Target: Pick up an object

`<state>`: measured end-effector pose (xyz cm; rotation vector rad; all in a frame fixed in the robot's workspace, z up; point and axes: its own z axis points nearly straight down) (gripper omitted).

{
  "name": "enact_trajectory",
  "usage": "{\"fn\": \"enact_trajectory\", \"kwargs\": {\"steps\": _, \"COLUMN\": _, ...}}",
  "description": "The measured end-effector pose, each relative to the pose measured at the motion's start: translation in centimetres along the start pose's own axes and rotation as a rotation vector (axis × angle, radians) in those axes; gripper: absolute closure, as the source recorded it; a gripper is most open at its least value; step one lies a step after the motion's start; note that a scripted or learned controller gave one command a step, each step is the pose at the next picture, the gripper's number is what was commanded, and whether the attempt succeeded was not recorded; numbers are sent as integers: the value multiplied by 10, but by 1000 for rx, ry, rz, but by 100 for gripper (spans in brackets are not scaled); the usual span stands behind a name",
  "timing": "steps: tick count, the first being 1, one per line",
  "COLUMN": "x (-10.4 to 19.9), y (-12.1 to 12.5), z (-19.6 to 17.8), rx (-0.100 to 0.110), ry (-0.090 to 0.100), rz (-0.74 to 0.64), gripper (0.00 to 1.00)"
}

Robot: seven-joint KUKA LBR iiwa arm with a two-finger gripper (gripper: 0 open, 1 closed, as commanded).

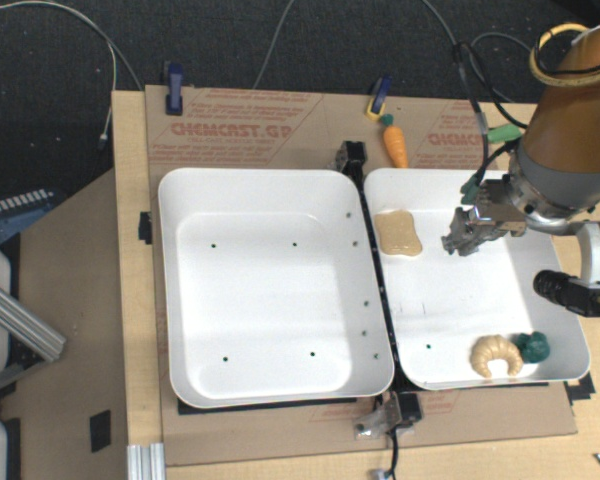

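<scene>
In the right bin (450, 298) lie a flat tan slice of bread (397, 233) at its far left, a pale croissant (496, 355) near the front right, and a small dark green object (532, 346) touching the croissant's right side. My gripper (464, 238) hangs over the bin's far middle, to the right of the bread and apart from it. Nothing shows between its dark fingertips.
The left bin (270, 288) stands beside the right one. An orange carrot (394, 144) lies on the cardboard behind the right bin. Blue clamps (173, 86) hold the board's far edge. A black part (570, 290) of the arm reaches over the right bin's right rim.
</scene>
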<state>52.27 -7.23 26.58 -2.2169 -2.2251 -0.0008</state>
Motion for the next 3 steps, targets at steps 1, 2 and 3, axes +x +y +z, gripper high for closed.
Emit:
{"fn": "enact_trajectory", "kwargs": {"steps": 1, "x": 47, "y": 15, "z": 21, "rx": 1, "ry": 0, "rz": -1, "gripper": 100}}
{"fn": "enact_trajectory", "kwargs": {"steps": 2, "x": 104, "y": 26, "z": 21, "rx": 0, "ry": 0, "rz": -2, "gripper": 100}}
{"fn": "enact_trajectory", "kwargs": {"steps": 3, "x": 153, "y": 47, "z": 23, "rx": 0, "ry": 0, "rz": -1, "gripper": 100}}
